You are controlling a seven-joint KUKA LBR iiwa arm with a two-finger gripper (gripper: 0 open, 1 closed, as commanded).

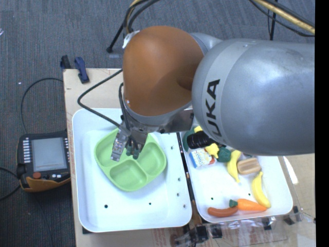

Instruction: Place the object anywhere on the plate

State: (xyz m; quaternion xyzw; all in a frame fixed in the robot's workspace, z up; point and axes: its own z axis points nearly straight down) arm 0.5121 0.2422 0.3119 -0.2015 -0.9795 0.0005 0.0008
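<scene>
— Camera view first, left to right: what sits in the left bin (pixel 87 210)?

— A green plate (pixel 134 170) with three compartments, lying toward that bin's back and right side. The claw (pixel 126 149) hangs over the plate's back edge, roughly above the divider between its two rear compartments. Its fingers look close together, but whether anything small is pinched between them I cannot tell — nothing shows there clearly.

— And the plate itself?

— All the compartments I can see look bare, so nothing counts as placed yet.

— Then where is the object?

— Candidates lie in the right bin (pixel 280 202): a blue-and-white carton (pixel 199 158) near its back left corner, two bananas (pixel 234 164) and a small bread-like block (pixel 249 165) further right, a carrot (pixel 248 205) and a red pepper (pixel 222 211) along the front edge.

— So, progress?

— My judgement: the placing is still left — either a release over the plate, or a fresh pick from the right bin.
</scene>
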